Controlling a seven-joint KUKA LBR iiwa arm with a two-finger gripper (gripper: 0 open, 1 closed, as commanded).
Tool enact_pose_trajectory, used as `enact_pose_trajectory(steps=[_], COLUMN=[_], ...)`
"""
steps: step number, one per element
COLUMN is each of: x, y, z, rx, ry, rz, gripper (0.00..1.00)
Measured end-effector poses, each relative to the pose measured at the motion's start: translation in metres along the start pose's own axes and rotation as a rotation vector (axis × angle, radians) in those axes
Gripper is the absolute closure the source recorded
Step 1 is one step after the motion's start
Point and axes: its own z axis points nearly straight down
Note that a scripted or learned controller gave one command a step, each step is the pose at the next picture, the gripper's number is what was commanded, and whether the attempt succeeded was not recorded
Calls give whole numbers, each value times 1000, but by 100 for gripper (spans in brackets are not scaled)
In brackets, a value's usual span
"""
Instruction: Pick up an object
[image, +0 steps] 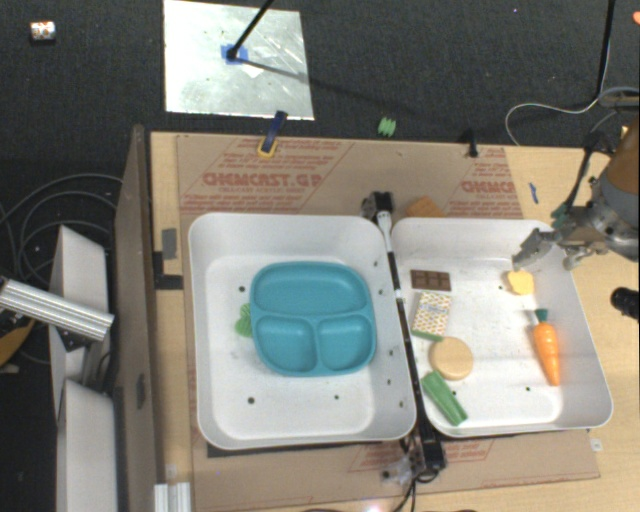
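Observation:
The right bin (590, 400) holds several toy foods. A yellow cheese piece (520, 283) lies near its far right side and an orange carrot (546, 350) just in front of it. Along its left wall are a brown chocolate bar (431, 280), a patterned wafer (433, 313), a round tan bun (452, 358) and a green pickle (444, 397). My gripper (551, 252) hovers over the bin's far right corner, just above and right of the cheese. It is open with nothing between its fingers.
The left bin (215, 400) holds a blue divided plate (312, 316) with a small green item (243, 320) at its left edge. A black clamp (381, 207) sits where the bins meet. Cables (60, 200) lie at the left.

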Motion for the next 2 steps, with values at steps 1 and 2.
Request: enact_pose_trajectory(steps=[1, 2], x=[0, 2], y=[-33, -5], z=[21, 27], rx=[8, 1], ry=[2, 1], rz=[2, -3], gripper=[0, 0])
